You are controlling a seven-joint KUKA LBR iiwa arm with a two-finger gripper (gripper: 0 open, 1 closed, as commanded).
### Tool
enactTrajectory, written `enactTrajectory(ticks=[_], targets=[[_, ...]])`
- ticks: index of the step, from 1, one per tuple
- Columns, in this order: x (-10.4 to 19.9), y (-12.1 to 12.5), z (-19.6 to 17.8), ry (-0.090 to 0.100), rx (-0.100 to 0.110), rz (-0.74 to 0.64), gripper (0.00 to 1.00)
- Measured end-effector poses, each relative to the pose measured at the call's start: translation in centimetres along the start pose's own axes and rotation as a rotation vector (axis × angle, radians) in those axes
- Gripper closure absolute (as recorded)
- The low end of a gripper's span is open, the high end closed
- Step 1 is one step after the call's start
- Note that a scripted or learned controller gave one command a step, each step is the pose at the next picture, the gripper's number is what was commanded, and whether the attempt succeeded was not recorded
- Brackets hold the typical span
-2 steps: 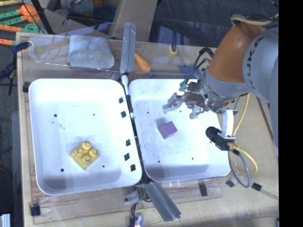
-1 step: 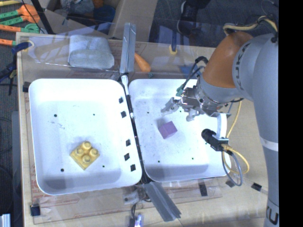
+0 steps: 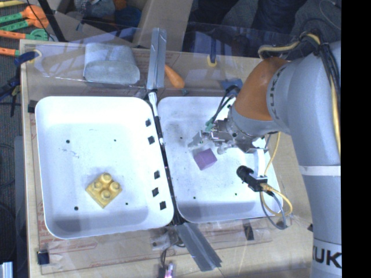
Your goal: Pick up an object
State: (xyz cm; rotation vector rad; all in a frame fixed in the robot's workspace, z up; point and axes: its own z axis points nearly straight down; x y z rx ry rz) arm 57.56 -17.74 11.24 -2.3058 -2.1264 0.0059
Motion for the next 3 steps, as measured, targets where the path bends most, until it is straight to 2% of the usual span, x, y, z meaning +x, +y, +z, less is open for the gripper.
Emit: enactTrajectory(ticks=[1,2,3], targets=[[0.9,-1.6,2.1,0.000,-0.004,-0.124,0.00],[0.9,-1.7,1.3,0.000,0.000,-0.128,1.00],[9.5,0.4,-7.7,-0.001,0.000,0.040,1.00]])
